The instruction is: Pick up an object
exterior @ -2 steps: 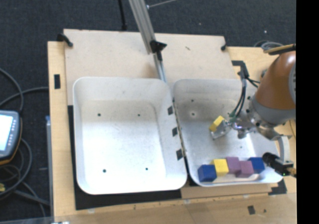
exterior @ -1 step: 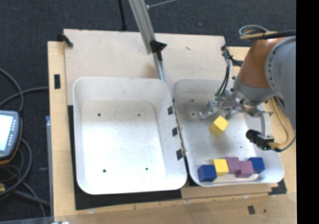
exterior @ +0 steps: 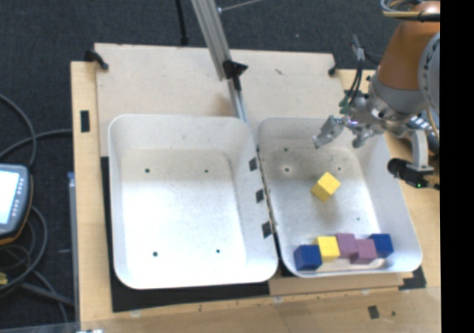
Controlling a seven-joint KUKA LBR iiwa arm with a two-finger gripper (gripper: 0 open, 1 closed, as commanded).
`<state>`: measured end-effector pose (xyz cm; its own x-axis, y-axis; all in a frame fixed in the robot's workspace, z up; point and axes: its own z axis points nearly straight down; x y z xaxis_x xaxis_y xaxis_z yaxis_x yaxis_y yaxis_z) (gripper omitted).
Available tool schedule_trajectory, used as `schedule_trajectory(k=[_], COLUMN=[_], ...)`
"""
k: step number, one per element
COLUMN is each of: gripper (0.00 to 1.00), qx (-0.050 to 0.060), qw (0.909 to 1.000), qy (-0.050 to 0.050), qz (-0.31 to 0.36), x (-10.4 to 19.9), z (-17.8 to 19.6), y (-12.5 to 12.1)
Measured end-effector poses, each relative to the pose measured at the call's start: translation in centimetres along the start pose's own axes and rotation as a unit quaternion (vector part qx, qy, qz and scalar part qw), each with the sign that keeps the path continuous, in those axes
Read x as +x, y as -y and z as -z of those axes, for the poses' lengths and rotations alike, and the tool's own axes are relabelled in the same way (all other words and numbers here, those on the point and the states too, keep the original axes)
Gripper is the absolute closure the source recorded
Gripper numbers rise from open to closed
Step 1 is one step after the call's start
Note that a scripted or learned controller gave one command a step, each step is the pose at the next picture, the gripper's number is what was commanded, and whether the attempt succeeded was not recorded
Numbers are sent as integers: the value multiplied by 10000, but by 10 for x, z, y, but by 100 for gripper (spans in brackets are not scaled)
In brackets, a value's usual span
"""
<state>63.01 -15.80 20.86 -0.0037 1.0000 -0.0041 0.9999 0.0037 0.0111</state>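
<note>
Gripper [exterior: 342, 134], fingers apart and empty, hovers over the right bin's [exterior: 396, 209] far edge; the lone yellow cube [exterior: 325, 186] lies below, toward the viewer.

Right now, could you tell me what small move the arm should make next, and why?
Probably shift the gripper toward the lone yellow cube and descend: it hovers open above the right bin's far end, holding nothing, and that cube lies apart from the others.

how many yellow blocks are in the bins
2. One yellow block lies alone mid right bin; the other sits in the row of blocks at that bin's near edge. More could hide behind that row.
</note>
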Motion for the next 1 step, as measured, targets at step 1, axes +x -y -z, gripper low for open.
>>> schedule_trajectory(k=[1], gripper=[0], qx=[24], qw=[10000], qy=[6], qz=[-18], x=[25], z=[-111], y=[34])
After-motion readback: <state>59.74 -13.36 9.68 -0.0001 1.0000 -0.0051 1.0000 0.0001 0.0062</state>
